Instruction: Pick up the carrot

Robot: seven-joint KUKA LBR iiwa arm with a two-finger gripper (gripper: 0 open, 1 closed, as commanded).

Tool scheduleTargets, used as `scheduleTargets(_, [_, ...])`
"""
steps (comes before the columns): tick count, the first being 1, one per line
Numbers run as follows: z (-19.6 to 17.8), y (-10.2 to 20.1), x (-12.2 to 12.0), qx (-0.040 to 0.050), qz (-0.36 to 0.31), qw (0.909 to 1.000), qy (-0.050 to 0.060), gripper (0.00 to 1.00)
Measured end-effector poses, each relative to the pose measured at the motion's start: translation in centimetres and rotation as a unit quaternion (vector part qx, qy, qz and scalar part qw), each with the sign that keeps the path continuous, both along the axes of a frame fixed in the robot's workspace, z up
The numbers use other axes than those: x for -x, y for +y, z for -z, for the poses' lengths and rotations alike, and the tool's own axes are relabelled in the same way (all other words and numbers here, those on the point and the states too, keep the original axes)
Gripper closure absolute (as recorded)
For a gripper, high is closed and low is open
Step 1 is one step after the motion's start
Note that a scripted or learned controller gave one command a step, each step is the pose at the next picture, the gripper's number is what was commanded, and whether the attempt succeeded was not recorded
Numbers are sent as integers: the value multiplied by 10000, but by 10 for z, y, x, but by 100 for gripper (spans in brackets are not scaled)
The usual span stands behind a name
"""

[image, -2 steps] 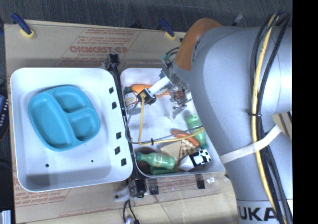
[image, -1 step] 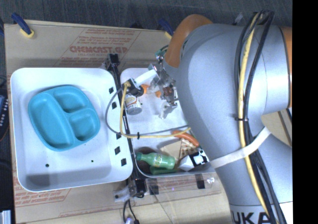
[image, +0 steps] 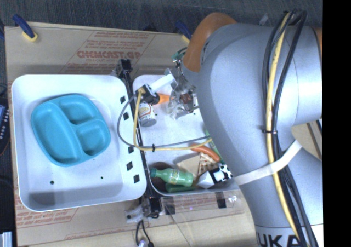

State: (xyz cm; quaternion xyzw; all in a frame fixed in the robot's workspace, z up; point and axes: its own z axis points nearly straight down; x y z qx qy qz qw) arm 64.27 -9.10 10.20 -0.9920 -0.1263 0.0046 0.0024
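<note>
Carrot [image: 202, 147] not yet picked up; grasp left to be made.
The gripper [image: 181, 101] is lowered into the right bin [image: 164, 136] near a small can [image: 146, 114]; whether it is open cannot be told. An orange tip, judged the carrot, is seen beside the arm, apart from the gripper.

The gripper [image: 181, 98] is in the right bin [image: 143, 82], at its far end. Just left of the jaws stands a small can [image: 146, 114]. Nearer the camera than the jaws, the carrot [image: 209, 153] and a bottle [image: 173, 178] lie in that bin. Well left of the jaws, a divided plate [image: 70, 128] sits in the left bin [image: 33, 185].
</note>
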Motion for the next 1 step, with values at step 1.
scheduleTargets(1, [0,0,0,0,-3,10000,3,0])
